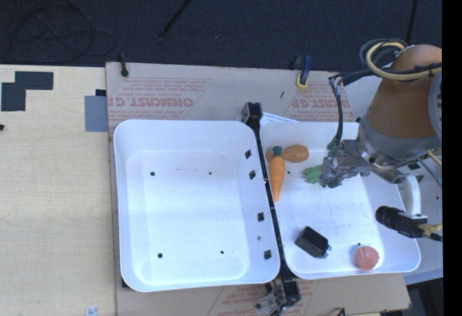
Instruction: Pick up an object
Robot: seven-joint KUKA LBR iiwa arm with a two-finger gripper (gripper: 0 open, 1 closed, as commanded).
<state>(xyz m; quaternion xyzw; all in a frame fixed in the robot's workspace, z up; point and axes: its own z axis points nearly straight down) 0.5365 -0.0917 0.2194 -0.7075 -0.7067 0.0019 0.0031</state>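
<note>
Arm [404,102] seen as orange band over grey wrist housing; yellow and black cables looped on top.

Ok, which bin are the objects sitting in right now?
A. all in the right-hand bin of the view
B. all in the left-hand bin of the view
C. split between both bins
A: the carrot, the orange piece, the green item, the black block and the pink ball all lie in the right-hand bin, where the gripper is.
</note>
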